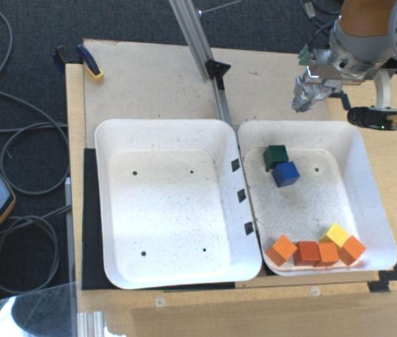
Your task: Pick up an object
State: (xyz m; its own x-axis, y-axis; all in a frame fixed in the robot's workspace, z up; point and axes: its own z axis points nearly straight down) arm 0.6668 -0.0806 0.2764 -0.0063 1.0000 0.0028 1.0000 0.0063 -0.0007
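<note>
Tool (304,102) hangs above the right bin's (367,167) far rim, grip state unclear.

I'm getting an evenly lit, fairly bright feed with soft overhead light. The two white bins (114,139) run close to overexposed, their floors washed pale. Shadows are faint, just thin dark lines along the bins' near edges. Focus is slightly soft everywhere; a hazy glare sits in the picture's bottom-left corner.

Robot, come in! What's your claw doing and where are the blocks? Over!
Gripper above bench, beyond right white bin. Small green cube touching small blue cube, nearest. Path unobstructed.
</note>
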